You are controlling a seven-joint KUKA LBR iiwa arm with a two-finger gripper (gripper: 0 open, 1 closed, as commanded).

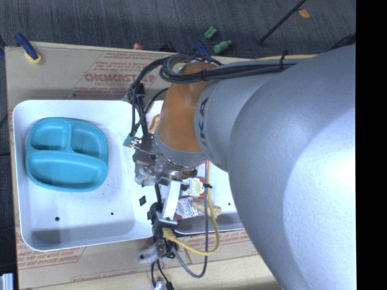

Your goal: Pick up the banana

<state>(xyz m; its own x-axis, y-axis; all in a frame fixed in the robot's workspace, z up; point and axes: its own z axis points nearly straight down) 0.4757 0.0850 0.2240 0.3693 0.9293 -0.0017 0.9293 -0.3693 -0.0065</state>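
Divided blue tray: moulded plastic, smooth, soft sheen. Left white bin: plastic, smooth, satin. Bench sheet: brown cardboard, matt, red print. Arm shell: grey, smooth, satin; orange band glossier. Floor: dark ribbed carpet, matt.

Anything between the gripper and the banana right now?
Cannot tell: the arm covers most of the right bin, with the gripper over its left side. A red-and-white packet lies right beside the gripper; whatever lies under the arm is hidden. The blue tray sits apart in the left bin.
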